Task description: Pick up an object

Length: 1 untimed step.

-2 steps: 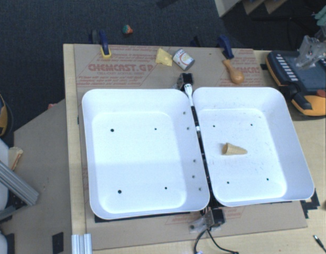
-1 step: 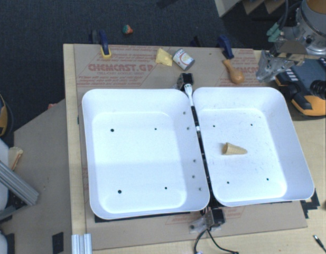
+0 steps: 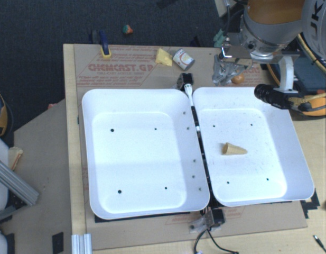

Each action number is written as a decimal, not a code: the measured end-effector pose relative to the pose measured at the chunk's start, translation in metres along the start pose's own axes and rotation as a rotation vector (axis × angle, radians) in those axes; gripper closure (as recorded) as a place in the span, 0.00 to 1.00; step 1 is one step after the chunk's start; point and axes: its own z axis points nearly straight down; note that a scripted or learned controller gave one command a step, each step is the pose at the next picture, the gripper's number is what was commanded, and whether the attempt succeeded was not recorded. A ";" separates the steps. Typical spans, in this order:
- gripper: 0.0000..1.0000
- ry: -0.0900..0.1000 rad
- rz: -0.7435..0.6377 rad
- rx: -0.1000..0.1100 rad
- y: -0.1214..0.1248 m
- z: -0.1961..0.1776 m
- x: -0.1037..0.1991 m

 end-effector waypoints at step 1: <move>1.00 0.002 -0.005 -0.014 -0.010 -0.044 0.119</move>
